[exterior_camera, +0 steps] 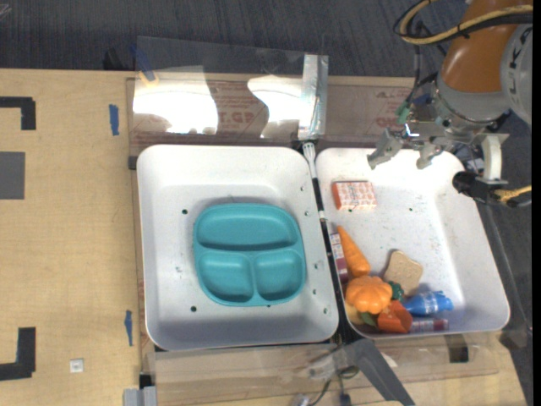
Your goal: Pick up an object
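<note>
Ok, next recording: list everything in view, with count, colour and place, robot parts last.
Bins: 2, white, side by side on the bench.
Tray: 1, teal, three compartments, middle of the left bin.
Box: 1, pink and white, upper left of the right bin.
Carrot: 1, orange, along the right bin's left wall.
Pepper: 1, orange-yellow, right bin's near left corner.
Bread slice: 1, tan, right of the carrot.
Bottle: 1, blue, near edge of the right bin.
Arm: 1, grey with an orange band, upper right.
Gripper: 1, fingers spread, holding nothing, above the right bin's far edge.
</note>
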Motion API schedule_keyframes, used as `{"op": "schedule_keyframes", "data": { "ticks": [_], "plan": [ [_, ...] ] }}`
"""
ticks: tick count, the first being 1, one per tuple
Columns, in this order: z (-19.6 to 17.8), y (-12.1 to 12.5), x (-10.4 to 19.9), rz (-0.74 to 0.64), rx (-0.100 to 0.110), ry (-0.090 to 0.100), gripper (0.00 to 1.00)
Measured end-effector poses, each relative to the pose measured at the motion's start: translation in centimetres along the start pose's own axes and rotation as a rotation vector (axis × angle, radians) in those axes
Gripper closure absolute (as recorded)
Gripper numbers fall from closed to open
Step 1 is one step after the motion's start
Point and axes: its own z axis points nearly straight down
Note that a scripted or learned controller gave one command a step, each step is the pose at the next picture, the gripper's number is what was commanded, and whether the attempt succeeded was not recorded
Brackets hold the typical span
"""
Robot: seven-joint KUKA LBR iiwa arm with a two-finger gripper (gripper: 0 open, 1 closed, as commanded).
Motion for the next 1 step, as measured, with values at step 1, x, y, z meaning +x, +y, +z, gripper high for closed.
{"op": "schedule_keyframes", "data": {
  "ticks": [1],
  "plan": [
    [6.95,-5.41,-0.58,0.030,0.006,0.000,0.00]
  ]
}}
